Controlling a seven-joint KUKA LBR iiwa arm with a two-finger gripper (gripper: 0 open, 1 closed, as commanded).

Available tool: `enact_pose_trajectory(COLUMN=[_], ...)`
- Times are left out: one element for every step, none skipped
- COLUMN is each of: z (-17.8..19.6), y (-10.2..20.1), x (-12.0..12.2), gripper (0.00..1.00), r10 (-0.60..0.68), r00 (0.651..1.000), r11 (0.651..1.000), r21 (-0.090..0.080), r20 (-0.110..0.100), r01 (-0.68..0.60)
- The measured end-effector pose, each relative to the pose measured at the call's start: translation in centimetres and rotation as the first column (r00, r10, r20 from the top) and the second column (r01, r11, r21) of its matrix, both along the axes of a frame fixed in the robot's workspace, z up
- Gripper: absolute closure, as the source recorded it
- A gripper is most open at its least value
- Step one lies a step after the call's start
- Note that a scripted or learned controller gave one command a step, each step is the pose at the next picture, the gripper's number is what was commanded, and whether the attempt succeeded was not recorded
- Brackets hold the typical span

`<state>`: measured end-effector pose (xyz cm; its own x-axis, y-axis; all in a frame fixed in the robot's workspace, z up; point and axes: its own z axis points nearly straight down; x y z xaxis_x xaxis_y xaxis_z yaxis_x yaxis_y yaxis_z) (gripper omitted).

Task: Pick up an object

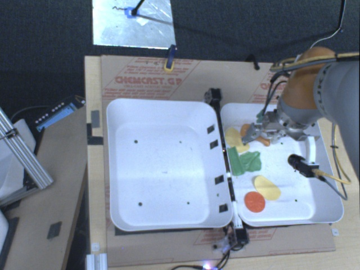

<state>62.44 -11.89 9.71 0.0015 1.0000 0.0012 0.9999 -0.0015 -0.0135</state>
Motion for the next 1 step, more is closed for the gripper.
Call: enact_pose_trajectory(z=[-1.39], y=[0.58], x=[-5.36], gripper=[0.00], r10=[0.001], r00=[1.000], r11=[1.000], r21=[0.001], r20=[0.010], r01=[-0.001])
